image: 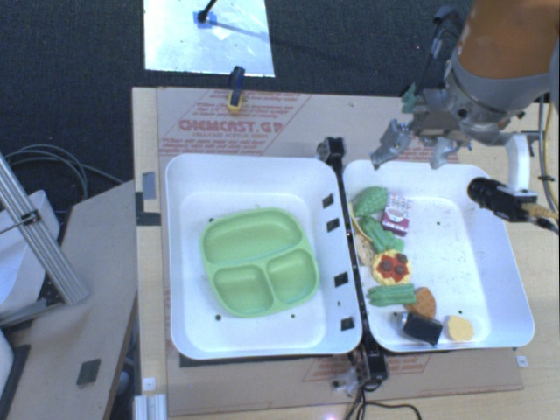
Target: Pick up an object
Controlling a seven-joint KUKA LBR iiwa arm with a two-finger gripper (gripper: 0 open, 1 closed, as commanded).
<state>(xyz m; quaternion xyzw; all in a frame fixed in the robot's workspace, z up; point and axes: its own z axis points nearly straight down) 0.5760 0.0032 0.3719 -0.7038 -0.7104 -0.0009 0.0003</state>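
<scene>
My gripper (409, 154) hangs over the far rim of the right bin (490, 261), its fingers spread open with nothing between them. Just below it, along the bin's left side, lie a green leafy toy (369, 201), a red and white packet (396, 213) and a green pod (378, 233). Nearer the front are a toy pizza slice (390, 267), a green bean (391, 295), a brown cookie (423, 302), a black block (422, 329) and a yellow piece (458, 328).
The left bin (188, 191) holds a green divided plate (258, 261). A black divider with clips (337, 226) runs between the bins. A black fitting (494, 197) sticks in over the right bin's far right corner. A metal sheet (206, 24) lies beyond the bench.
</scene>
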